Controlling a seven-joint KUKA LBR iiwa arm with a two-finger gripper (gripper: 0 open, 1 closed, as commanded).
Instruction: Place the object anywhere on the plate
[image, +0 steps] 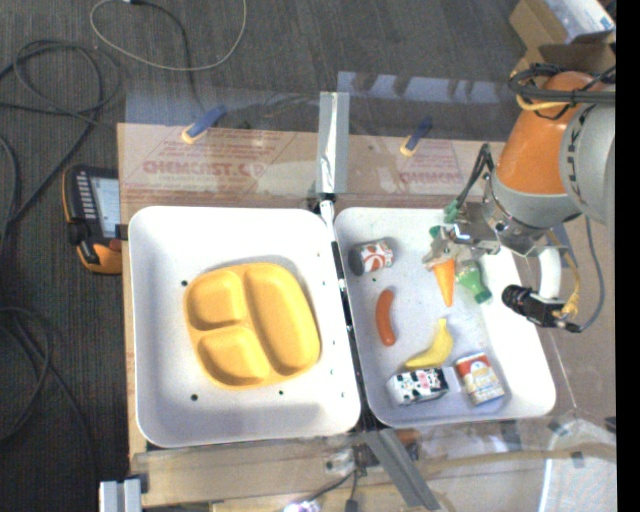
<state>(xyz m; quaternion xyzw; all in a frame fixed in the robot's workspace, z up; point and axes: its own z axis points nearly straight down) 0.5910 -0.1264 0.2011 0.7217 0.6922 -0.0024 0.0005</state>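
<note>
The hand (452, 243) sits over the carrot (445, 282) in the right bin (520, 395); its grip state cannot be determined, contact being hidden.

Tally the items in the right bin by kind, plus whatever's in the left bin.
Right bin, food toys: 3 (orange carrot, red sausage, yellow banana)
Right bin, packaged items: 3 (red-and-white can, black-and-white cow-print carton, red-labelled box)
Left bin: 1 (yellow three-compartment plate)
Total: 7
</note>
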